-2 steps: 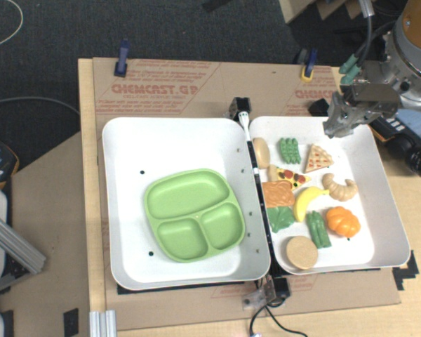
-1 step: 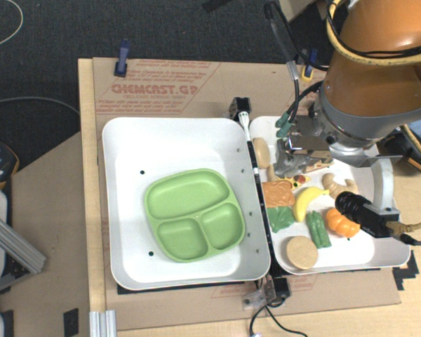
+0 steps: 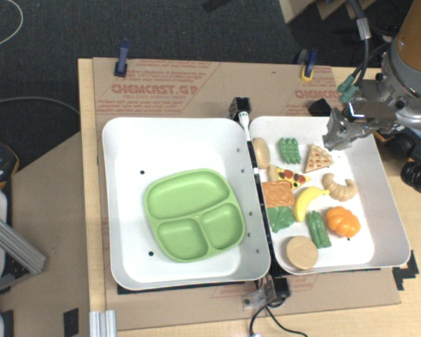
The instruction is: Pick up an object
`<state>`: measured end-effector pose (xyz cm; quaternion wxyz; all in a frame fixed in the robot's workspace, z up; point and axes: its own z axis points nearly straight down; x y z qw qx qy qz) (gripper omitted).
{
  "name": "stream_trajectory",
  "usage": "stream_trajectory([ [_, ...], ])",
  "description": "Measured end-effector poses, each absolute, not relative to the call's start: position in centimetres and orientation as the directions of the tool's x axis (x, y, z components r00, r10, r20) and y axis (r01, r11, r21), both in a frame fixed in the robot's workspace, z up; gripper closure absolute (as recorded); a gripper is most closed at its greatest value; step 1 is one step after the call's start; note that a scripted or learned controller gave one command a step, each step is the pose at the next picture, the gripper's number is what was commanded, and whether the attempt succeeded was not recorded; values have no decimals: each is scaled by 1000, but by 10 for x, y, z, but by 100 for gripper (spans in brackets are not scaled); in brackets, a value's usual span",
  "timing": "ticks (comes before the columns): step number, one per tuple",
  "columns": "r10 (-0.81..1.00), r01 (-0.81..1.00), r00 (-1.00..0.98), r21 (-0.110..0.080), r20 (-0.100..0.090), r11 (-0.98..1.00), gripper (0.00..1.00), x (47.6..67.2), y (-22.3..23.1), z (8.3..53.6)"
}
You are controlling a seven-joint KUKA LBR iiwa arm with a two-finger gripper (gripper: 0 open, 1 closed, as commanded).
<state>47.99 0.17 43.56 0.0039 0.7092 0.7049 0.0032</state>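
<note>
The right white bin [image 3: 386, 209] holds several toy foods: a triangular pizza slice [image 3: 318, 159], a green pea pod [image 3: 289, 150], a tan croissant [image 3: 339, 187], a yellow banana [image 3: 306, 200], an orange pepper [image 3: 343, 221], an orange cracker square [image 3: 278, 192], a potato [image 3: 260, 152], green vegetables [image 3: 318, 229] and a round tan cookie [image 3: 301, 252]. My gripper [image 3: 336, 140] hangs over the bin's back right part, just above and right of the pizza slice. Nothing shows between its fingers.
The left white bin [image 3: 119, 153] holds a green divided tray [image 3: 194, 214]. Both bins rest on a cardboard sheet [image 3: 161, 83] clamped at the back by blue clips [image 3: 121, 58]. Cables and dark carpet lie beyond the bench.
</note>
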Motion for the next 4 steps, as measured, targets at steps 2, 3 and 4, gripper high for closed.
stream_trajectory([
  [2,1000,1000,-1,2,0,1,100,480,41,348],
  [3,1000,1000,-1,3,0,1,100,480,41,358],
  [4,1000,1000,-7,-7,0,7,100,478,114,303],
])
